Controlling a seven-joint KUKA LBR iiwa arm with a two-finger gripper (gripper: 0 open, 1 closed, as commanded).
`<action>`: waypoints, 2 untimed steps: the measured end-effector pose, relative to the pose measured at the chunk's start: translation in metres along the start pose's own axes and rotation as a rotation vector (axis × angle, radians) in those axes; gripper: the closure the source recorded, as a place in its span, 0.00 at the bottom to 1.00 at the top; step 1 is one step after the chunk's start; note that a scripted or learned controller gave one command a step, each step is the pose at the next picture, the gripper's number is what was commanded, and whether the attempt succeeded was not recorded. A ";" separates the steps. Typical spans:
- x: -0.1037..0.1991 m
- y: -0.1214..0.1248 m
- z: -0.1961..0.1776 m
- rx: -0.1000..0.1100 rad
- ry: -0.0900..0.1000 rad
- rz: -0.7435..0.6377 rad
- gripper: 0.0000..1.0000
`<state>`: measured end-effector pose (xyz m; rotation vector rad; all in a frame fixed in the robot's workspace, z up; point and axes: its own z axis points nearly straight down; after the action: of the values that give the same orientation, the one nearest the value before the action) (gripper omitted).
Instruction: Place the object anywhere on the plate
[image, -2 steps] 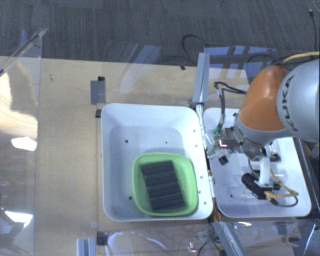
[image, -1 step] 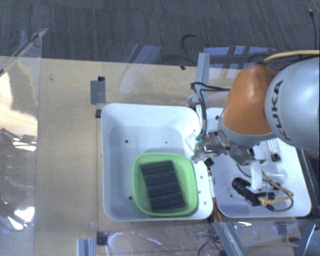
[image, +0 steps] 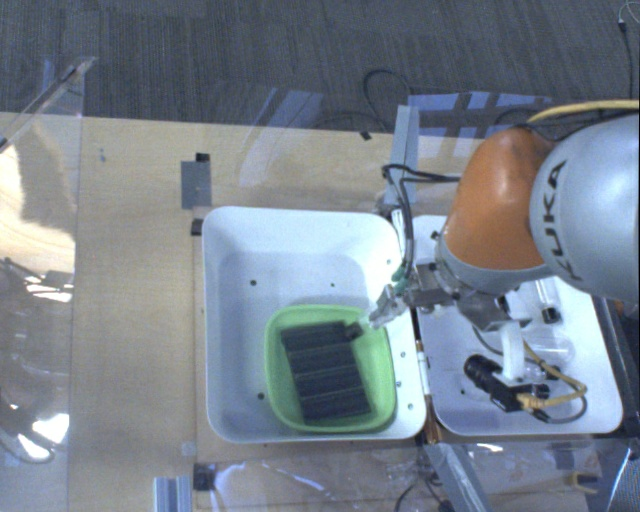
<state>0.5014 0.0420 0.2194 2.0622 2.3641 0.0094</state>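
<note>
Here, starting at the left, we see the left bin (image: 230, 300) holding a green plate (image: 275, 350) toward its near right corner. A dark ribbed object (image: 325, 372) lies flat on that plate, angled slightly. The gripper (image: 378, 315) sits just over the plate's far right rim, close by the object's upper corner; we cannot tell whether it is clenched or released. The arm (image: 520, 215) hangs above the right bin (image: 460, 420).

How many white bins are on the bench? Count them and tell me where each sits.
2. The left bin holds a green plate; the right bin sits beside it, partly covered by the arm. None seem hidden.
</note>
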 end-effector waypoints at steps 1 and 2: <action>-0.049 0.027 0.026 0.002 -0.001 -0.063 0.00; -0.052 0.017 -0.007 0.000 -0.001 -0.064 0.00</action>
<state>0.5251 -0.0071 0.2270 1.9846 2.4284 0.0082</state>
